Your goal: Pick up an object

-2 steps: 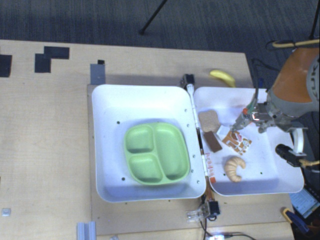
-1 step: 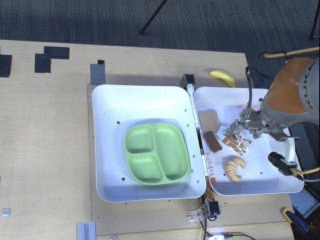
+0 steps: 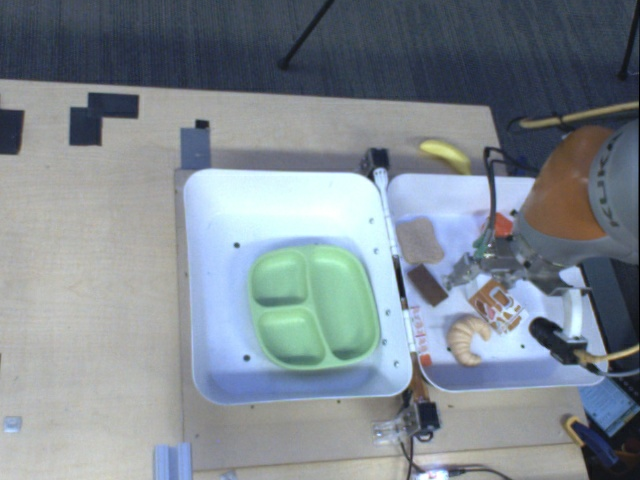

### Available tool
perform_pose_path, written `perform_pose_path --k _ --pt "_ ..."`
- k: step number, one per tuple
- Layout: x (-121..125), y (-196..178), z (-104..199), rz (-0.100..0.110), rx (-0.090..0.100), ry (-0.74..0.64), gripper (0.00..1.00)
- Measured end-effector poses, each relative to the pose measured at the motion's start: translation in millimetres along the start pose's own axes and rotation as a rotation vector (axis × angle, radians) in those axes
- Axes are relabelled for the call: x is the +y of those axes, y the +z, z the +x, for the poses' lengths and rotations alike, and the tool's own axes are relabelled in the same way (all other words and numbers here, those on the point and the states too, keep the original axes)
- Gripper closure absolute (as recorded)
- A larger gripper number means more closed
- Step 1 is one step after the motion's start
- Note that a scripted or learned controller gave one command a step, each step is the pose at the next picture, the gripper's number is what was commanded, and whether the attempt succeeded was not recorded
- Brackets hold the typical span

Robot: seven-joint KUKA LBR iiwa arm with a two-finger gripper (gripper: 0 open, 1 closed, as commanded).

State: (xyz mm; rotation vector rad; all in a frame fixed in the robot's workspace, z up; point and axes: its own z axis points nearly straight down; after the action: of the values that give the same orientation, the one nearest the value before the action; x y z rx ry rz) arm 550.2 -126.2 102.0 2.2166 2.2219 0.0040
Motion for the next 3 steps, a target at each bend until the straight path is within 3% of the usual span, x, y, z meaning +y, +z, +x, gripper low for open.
perform_pose_path --k 1,2,3 --pt "1.2 -10.5 0.9 -0.003 0.001 -0.002 1.00" --pt "35.1 -45.4 -52.4 0.000 -0.002 0.001 1.00" --pt "34.9 -44.8 -51.7 0.001 0.000 0.000 0.00"
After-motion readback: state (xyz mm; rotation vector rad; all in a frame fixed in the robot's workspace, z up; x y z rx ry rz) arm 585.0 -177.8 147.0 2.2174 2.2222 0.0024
